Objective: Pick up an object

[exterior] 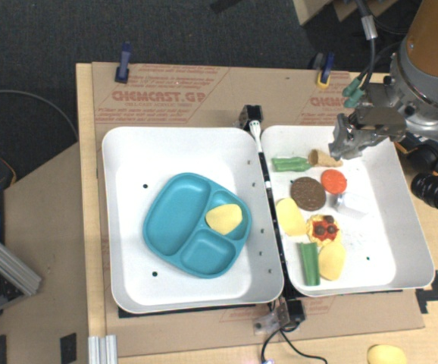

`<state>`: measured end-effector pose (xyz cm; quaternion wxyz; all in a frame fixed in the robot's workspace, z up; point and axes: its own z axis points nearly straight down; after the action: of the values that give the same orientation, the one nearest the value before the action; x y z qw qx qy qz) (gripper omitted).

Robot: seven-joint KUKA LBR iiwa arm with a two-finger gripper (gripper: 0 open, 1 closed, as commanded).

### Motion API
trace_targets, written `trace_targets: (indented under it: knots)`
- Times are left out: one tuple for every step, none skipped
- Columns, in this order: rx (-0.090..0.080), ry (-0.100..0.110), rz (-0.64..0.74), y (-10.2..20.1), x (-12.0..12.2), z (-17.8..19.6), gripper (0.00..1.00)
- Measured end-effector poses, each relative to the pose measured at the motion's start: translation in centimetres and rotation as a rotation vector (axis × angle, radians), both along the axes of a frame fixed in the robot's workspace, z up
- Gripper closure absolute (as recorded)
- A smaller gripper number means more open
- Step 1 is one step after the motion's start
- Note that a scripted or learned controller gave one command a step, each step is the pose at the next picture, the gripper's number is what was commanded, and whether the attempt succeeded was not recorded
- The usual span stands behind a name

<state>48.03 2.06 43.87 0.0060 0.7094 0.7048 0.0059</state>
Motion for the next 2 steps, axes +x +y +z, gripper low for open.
trace_targets:
  knots:
    - [-0.001,0.026,-0.002,-7.0,-0.2,-9.9,1.00]
    - [-0.001,0.013,0.007,-6.6,0.0,-8.3,1.00]
